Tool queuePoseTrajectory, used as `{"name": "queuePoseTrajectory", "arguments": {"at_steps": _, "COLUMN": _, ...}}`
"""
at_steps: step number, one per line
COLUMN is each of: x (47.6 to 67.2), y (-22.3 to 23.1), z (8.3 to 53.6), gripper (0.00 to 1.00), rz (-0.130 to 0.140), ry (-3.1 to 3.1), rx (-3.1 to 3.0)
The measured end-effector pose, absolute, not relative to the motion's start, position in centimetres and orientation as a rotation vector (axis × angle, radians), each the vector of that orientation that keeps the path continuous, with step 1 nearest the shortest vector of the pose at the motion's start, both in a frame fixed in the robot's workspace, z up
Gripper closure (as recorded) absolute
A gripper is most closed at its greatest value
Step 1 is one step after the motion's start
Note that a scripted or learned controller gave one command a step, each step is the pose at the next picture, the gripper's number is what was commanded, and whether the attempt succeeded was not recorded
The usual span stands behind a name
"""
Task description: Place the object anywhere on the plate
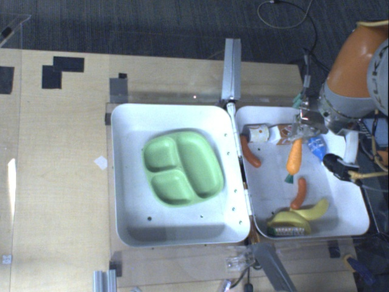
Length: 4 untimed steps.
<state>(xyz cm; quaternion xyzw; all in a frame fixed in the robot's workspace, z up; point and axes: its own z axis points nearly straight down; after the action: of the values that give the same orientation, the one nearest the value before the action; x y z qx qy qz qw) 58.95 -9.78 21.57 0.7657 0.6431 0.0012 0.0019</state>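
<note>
The gripper (299, 134) clamps the top of a hanging carrot (294, 157) over the right bin (358, 221), while the green plate (182, 166) occupies the left bin (127, 224) on the wooden bench (55, 181) beside dark carpet (152, 11).

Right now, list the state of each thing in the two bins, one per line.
green plate: lying flat in the left bin, nothing on it
carrot: hanging upright under the end effector, over the right bin
banana: lying in the right bin
two sausages: lying in the right bin
</note>
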Motion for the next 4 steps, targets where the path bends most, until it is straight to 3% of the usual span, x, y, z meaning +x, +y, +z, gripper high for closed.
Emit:
{"name": "queuePoseTrajectory", "arguments": {"at_steps": 1, "x": 59.0, "y": -9.8, "z": 21.6, "gripper": 0.00, "rz": 0.004, "ry": 2.018, "rx": 2.403}}
{"name": "queuePoseTrajectory", "arguments": {"at_steps": 2, "x": 59.1, "y": -9.7, "z": 22.7, "gripper": 1.00, "rz": 0.009, "ry": 2.025, "rx": 2.391}}
{"name": "queuePoseTrajectory", "arguments": {"at_steps": 3, "x": 55.8, "y": -10.1, "z": 23.2, "gripper": 1.00, "rz": 0.003, "ry": 1.939, "rx": 2.469}}
{"name": "queuePoseTrajectory", "arguments": {"at_steps": 4, "x": 51.6, "y": -0.8, "z": 18.4, "gripper": 1.00, "rz": 0.004, "ry": 1.929, "rx": 2.478}}
